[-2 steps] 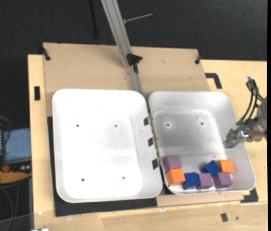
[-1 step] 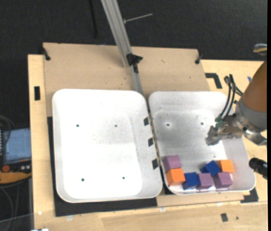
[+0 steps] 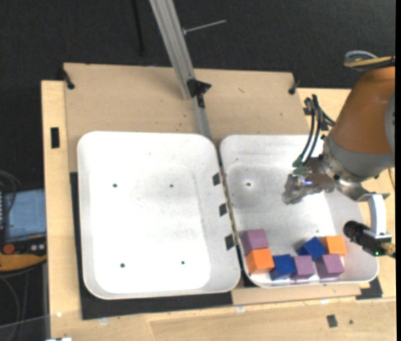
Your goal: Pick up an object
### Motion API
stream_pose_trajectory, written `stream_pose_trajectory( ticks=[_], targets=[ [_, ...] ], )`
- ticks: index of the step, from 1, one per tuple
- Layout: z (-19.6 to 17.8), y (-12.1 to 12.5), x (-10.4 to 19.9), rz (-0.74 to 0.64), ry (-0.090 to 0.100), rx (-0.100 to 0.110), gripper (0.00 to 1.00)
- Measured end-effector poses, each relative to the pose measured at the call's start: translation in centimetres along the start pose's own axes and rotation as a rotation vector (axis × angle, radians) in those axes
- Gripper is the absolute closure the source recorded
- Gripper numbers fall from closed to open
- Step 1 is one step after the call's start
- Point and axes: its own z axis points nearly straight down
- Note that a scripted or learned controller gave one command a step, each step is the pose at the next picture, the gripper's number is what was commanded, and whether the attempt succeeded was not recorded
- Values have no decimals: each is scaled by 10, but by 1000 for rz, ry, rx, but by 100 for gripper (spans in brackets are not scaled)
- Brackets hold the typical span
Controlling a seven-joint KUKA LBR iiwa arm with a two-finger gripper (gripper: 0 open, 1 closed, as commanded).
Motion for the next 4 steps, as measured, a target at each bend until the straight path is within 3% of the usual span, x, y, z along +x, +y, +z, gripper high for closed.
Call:
stream_pose_trajectory(
  ticks=[3,4],
  targets=[
    [-21,34,144,1,0,1,100],
    [-6,44,189,3,-2,1,100]
  ],
)
